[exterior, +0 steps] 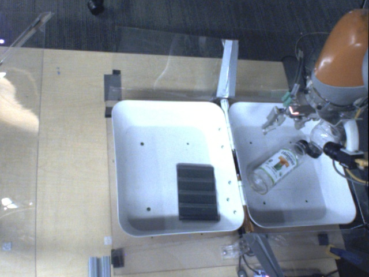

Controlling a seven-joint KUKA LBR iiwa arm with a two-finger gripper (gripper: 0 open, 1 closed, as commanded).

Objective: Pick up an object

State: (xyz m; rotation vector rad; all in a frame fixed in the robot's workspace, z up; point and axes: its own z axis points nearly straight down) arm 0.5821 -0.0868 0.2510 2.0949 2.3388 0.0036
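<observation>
A clear plastic bottle [277,167] with a green and orange label and a black cap lies on its side in the middle of the right bin [323,212]. Its cap points to the upper right. A black ribbed rectangular block [198,192] lies flat in the lower middle of the left bin [132,154]. My gripper [279,113] hangs over the far part of the right bin, above and apart from the bottle, with nothing seen in it. The arm's orange band [346,45] is at the upper right.
A grey divider strip [226,68] runs back from where the two bins meet. Cables and a black connector [346,154] hang at the right bin's right edge. A clear panel [23,97] covers the bench's left side.
</observation>
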